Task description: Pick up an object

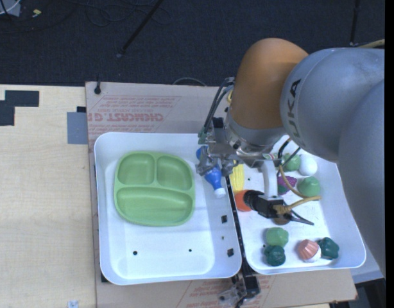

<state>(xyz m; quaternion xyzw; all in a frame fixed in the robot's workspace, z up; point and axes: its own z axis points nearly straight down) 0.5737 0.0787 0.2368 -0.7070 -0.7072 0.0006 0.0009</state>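
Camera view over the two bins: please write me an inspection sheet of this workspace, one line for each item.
Surface: two white bins side by side, left bin, right bin, on cardboard over a wooden bench.
Job's things: blue and white object under the wrist at the left bin's right edge; yellow object beside it.
Clutter: green divided plate in left bin; small green, white, pink and orange toys in right bin.
Hand: hidden under the arm; state unreadable.
Cables: black cables on dark floor behind.
Surroundings: nothing else seen.
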